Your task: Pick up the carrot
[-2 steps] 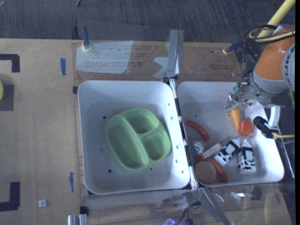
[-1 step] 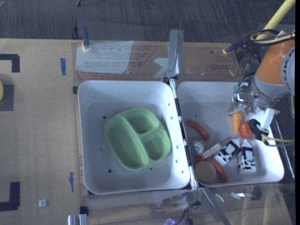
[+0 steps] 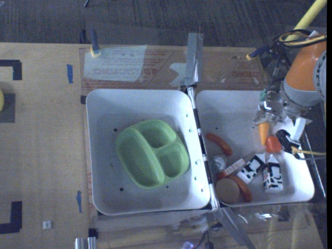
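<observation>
Right now the carrot [image 3: 264, 132] stands nearly on end in the right bin [image 3: 231, 100], close to its far right side, its long axis running up and down in the camera view with the top tucked under the gripper [image 3: 270, 115]. So the gripper sits directly over the carrot's upper end rather than off to one side; whether it actually clasps the carrot I cannot tell. A red sausage [image 3: 219, 143] lies well apart to the left.
</observation>
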Action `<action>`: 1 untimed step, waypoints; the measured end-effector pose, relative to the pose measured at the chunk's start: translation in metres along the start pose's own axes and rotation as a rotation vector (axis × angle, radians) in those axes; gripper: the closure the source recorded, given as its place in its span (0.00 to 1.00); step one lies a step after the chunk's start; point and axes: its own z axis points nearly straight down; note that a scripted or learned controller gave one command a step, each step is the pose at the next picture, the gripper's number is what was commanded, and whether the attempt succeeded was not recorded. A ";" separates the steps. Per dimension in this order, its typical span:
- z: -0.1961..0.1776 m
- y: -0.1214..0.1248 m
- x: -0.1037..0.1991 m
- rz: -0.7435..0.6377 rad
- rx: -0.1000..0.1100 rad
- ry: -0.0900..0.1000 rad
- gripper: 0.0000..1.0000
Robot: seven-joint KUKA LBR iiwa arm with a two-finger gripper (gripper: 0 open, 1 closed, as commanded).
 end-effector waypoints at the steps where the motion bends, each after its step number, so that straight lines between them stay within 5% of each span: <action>1: -0.024 0.005 0.004 0.019 0.000 -0.001 1.00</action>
